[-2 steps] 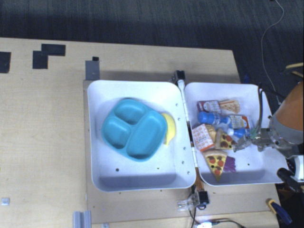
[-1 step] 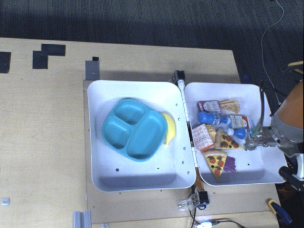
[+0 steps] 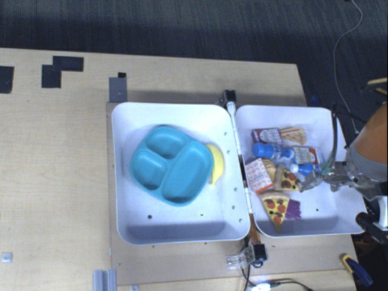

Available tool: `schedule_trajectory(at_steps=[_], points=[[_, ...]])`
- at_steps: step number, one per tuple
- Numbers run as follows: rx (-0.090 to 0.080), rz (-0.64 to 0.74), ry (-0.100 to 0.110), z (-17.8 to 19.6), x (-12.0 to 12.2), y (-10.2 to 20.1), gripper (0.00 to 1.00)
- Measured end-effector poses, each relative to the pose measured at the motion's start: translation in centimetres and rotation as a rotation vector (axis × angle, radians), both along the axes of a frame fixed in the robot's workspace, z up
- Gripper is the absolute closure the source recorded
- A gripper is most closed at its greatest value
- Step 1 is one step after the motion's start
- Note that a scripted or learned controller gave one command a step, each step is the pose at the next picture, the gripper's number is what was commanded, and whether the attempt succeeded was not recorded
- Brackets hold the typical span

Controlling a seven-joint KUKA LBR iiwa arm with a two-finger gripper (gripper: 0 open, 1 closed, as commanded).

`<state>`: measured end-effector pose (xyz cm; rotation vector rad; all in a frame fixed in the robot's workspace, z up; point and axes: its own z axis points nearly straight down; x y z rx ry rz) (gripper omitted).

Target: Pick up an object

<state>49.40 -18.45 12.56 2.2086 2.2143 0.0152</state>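
The right white bin holds a heap of small items. Among them are a toy pizza slice next to a purple piece, a blue bottle, a red-and-white packet and a flat snack pack. My gripper reaches in from the right. Its tip is low over the right side of the heap, beside a small blue-and-white item. I see nothing lifted clear of the pile.
The left white bin carries a blue divided plate with a yellow object poking out from under its right edge. The arm's orange band sits at the right edge, above the bin's right wall. A cable runs along the bin's far right corner.
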Motion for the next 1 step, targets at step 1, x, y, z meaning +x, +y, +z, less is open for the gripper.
schedule_trajectory(at_steps=[1], points=[[0.001, 0.003, -0.001, 0.93, 0.11, -0.01, 1.00]])
